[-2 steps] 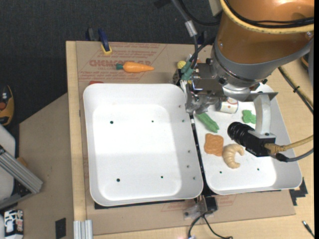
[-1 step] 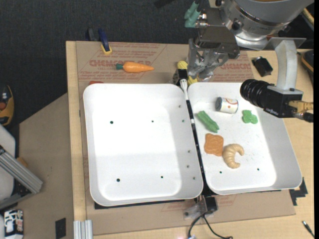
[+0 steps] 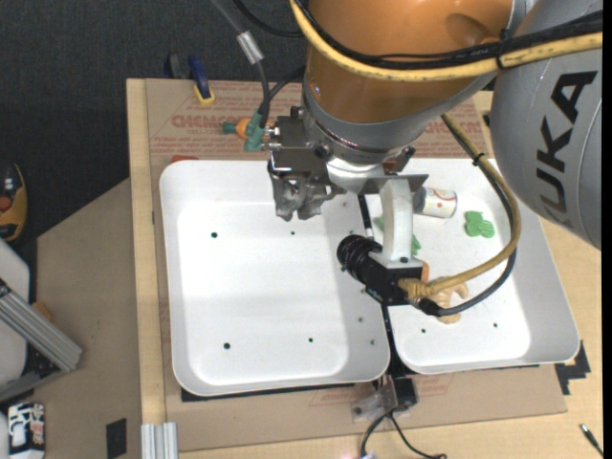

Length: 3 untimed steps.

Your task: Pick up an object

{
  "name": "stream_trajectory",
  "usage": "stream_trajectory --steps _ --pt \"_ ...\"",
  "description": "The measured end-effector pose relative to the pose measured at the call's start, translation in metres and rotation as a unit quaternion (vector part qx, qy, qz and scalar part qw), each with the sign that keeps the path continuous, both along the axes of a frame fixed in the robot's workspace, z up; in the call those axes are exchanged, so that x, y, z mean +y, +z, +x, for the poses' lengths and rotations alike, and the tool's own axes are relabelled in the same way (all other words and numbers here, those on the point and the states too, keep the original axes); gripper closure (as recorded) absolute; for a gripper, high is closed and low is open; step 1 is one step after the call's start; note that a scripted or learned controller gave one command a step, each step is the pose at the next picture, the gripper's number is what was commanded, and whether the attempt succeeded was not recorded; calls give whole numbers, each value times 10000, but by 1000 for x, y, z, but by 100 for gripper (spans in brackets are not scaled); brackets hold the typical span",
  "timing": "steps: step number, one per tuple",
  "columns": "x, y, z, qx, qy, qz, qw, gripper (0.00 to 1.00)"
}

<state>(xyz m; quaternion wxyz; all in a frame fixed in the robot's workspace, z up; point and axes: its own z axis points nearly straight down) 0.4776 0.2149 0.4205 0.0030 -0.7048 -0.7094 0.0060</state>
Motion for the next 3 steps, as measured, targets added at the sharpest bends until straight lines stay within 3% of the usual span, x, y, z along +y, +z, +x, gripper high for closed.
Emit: stream_trajectory --steps 1,2,3 --pt "10 122 2 -132 -20 58 9999 100" --pt "10 115 1 -64 -26 22 10000 0" --pt "11 126 2 -85 -19 33 10000 100"
